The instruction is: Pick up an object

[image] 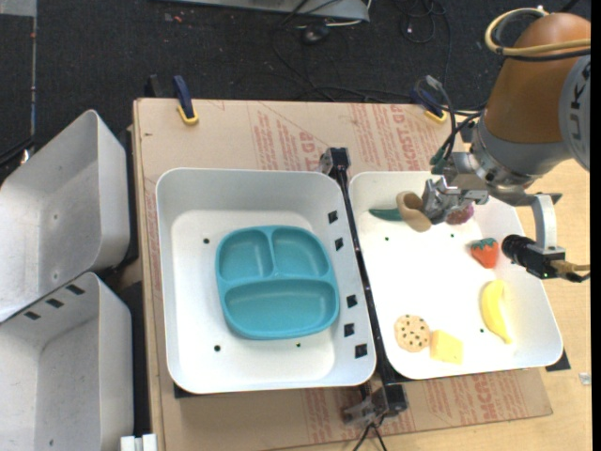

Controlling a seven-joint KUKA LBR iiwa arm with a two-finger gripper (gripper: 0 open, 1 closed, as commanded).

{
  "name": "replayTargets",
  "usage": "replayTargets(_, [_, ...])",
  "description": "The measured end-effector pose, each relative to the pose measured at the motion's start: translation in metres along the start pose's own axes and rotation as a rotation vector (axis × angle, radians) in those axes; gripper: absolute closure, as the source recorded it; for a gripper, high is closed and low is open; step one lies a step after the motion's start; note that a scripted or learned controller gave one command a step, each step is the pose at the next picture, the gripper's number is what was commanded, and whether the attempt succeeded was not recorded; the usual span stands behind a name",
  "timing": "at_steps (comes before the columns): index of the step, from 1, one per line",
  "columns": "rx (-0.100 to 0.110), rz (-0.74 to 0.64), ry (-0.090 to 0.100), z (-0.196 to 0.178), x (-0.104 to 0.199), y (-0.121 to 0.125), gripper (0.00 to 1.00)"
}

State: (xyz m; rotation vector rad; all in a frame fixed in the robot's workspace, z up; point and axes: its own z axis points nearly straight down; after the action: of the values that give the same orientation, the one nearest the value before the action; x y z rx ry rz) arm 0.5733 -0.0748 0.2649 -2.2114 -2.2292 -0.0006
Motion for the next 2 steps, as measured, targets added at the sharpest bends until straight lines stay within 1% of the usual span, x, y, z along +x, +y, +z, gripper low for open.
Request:
replayTargets(1, [0.0,0.0,0.0,-0.003,0.056,-0.003,1.0])
replayTargets(2, [0.002,0.001,0.0,0.013,0.1,-0.008,1.0])
